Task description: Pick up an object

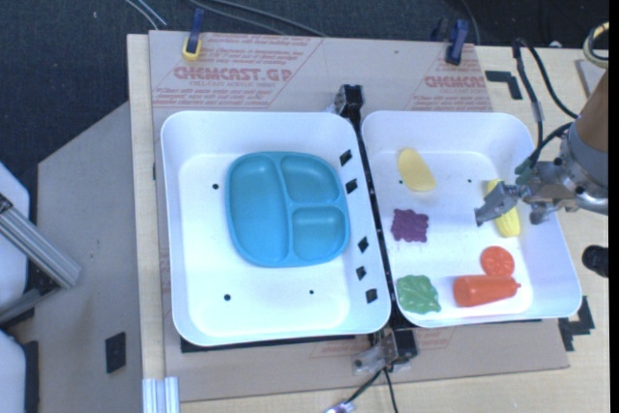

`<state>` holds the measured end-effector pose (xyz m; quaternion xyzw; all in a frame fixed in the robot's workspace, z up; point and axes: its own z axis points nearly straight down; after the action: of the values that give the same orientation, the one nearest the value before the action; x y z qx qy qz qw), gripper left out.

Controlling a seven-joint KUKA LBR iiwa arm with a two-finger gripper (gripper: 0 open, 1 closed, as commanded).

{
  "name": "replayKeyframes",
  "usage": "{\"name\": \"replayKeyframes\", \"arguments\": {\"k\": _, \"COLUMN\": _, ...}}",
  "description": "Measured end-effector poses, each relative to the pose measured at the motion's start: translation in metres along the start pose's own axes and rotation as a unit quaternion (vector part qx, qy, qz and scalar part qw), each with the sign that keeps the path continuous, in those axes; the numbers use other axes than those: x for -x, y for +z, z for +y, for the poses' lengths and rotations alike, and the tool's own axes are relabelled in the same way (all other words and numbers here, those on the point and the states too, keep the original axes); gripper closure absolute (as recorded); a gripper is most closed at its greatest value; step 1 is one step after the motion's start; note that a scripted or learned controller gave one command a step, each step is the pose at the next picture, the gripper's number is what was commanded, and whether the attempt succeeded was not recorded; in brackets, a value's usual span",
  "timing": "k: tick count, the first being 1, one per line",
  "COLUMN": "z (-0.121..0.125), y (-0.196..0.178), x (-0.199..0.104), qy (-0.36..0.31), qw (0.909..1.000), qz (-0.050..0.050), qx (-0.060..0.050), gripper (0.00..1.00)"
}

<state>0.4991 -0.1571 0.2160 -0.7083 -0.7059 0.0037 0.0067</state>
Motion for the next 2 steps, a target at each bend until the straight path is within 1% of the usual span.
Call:
{"name": "replayKeyframes", "arguments": {"k": 1, "z": 0.003, "y": -0.006, "x": 0.000, "qy": -0.002, "qw": 1.0000, "qz": -0.001, "qx": 0.007, "gripper": 0.00}}
{"name": "replayKeyframes", "arguments": {"k": 2, "z": 0.000, "y": 0.054, "x": -0.007, "qy": -0.002, "qw": 1.0000, "qz": 0.000, "qx": 0.004, "gripper": 0.00}}
